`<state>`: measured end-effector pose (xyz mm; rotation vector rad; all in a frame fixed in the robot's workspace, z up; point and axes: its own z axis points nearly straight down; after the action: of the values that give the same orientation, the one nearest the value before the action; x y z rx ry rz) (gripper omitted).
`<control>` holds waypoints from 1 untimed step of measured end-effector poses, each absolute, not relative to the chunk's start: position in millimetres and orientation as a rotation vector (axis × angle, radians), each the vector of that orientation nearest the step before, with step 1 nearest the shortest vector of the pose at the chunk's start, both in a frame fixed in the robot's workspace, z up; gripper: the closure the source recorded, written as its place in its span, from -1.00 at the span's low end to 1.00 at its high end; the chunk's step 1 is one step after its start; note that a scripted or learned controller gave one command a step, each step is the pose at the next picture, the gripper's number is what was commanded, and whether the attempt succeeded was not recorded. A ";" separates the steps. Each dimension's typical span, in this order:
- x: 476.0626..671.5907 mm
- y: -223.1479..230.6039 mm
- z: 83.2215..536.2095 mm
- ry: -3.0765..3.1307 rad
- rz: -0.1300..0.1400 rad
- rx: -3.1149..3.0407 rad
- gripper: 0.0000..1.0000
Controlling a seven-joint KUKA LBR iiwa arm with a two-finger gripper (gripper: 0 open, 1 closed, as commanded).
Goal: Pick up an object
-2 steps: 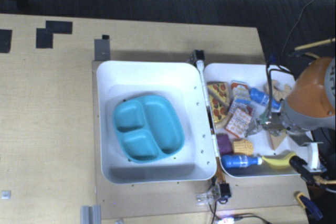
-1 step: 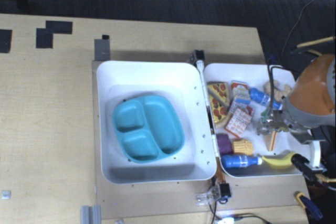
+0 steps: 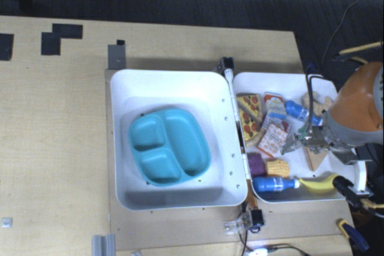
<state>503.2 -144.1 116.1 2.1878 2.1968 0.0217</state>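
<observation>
Cables (image 3: 252,225) and a small connector sit at the near bench edge, just below the gap between the two bins. Right bin (image 3: 327,82), near wall first: blue bottle (image 3: 275,184) lying on its side along the wall, banana (image 3: 318,183) just right of it, tips almost touching. Behind the bottle, a yellow corn-like block (image 3: 277,167) and a purple piece (image 3: 255,162) next to the divider. Mid-bin: red-and-white printed packet (image 3: 273,138) lying flat, tilted; a second printed packet (image 3: 275,106) behind it. Pizza slice (image 3: 249,110) against the divider side, far-left of that bin. Another blue bottle (image 3: 297,111) further right, partly under the arm. Orange-brown wedge (image 3: 317,156) right of the packets.

Gripper (image 3: 302,142) is down inside the right bin, over the right edge of the red-and-white packet. Claw state: cannot tell, the tips are blurred into the clutter, and nothing is visibly clamped. Orange band (image 3: 359,106) of the arm covers the bin's right side.

Left bin (image 3: 162,82): one teal three-compartment tray (image 3: 170,145), flat, slightly rotated, roughly centred. Far side of the bench (image 3: 54,129): black tape marks (image 3: 60,36) at the far left, grey bracket (image 3: 116,56) at the left bin's far corner.
</observation>
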 end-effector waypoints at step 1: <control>504.7 -143.6 127.0 2.198 0.025 2.183 1.00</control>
<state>504.7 -143.6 127.0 2.1834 2.1977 0.0255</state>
